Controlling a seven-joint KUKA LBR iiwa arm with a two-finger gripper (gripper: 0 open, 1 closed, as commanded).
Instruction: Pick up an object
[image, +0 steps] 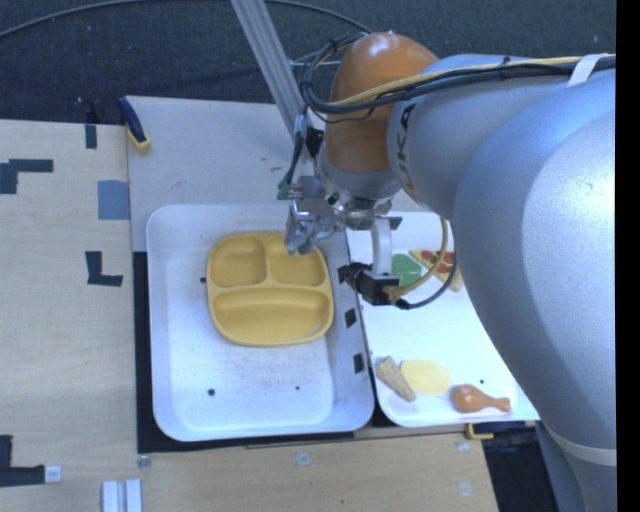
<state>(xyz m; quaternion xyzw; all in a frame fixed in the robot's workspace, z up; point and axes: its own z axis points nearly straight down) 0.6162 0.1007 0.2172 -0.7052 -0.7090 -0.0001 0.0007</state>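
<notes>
Camera view records two shallow white bins side by side on the bench (60, 300). Left bin (180, 400) contains one yellow divided plate (268, 290), lying flat in the upper half of the bin with its three compartments facing up. The grey arm (520, 200), with its orange band (370, 100), reaches in from the right and crosses above the right bin (450, 340). The hand (300, 238) sits directly over the upper right corner of the plate, at or just above the rim; whether it touches the plate cannot be told, and the spread of its fingers cannot be told at this angle. Nothing is seen held. Right bin holds a tan wedge-shaped piece (395, 378), a pale yellow flat piece (428, 376) just beside it, and an orange drumstick-shaped item (478, 400) near the lower edge. A green item (408, 268) and a red-and-yellow item (438, 260) lie further up, partly hidden by the arm.
</notes>
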